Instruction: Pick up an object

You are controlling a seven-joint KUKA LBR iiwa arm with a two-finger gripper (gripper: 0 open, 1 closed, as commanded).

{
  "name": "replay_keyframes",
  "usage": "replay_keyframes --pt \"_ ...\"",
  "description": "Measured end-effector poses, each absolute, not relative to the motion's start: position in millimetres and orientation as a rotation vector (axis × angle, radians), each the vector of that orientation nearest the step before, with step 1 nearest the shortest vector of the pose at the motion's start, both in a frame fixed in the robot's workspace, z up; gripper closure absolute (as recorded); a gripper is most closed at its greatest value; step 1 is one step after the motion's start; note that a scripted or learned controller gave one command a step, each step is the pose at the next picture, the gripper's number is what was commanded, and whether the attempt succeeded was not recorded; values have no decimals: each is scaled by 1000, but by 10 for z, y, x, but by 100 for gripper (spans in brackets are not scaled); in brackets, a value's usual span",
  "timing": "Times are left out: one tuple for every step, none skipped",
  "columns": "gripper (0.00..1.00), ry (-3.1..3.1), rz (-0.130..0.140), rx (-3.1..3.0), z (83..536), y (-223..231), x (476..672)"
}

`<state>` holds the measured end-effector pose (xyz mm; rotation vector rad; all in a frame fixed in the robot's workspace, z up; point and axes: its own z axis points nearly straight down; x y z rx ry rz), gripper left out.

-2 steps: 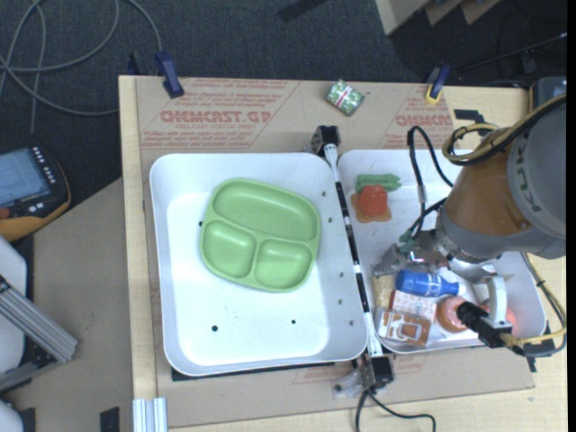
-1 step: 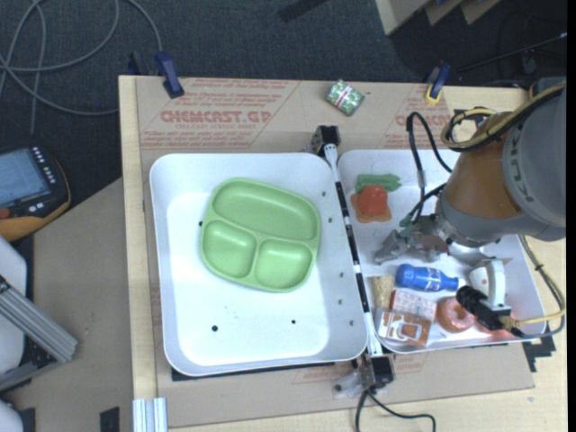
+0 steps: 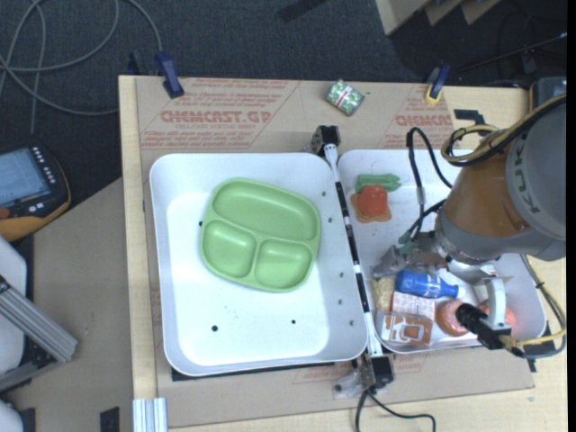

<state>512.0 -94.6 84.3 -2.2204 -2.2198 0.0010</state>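
Note:
The right bin (image 3: 531,309) holds several small objects. A red-orange toy vegetable with a green top (image 3: 372,199) lies at its far end. A blue bottle (image 3: 427,285) lies near the middle, with a printed snack packet (image 3: 409,318) and an orange round piece (image 3: 449,319) in front of it. My gripper (image 3: 402,259) is low in this bin, just above and left of the blue bottle, under the grey and orange wrist (image 3: 481,207). The wrist hides most of it, and I see nothing held.
The left bin (image 3: 180,313) carries a green divided plate (image 3: 260,234). A small green-and-white wrapped item (image 3: 345,97) lies on the cardboard behind the bins. Black cables (image 3: 417,165) hang over the right bin's far side. Blue clamps (image 3: 167,73) grip the board's back edge.

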Motion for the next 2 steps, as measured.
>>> replay_keyframes --pt "0 -2222 -1 -2223 843 -968 5242" --pt "0 -2220 1 -2221 843 -1057 5050"
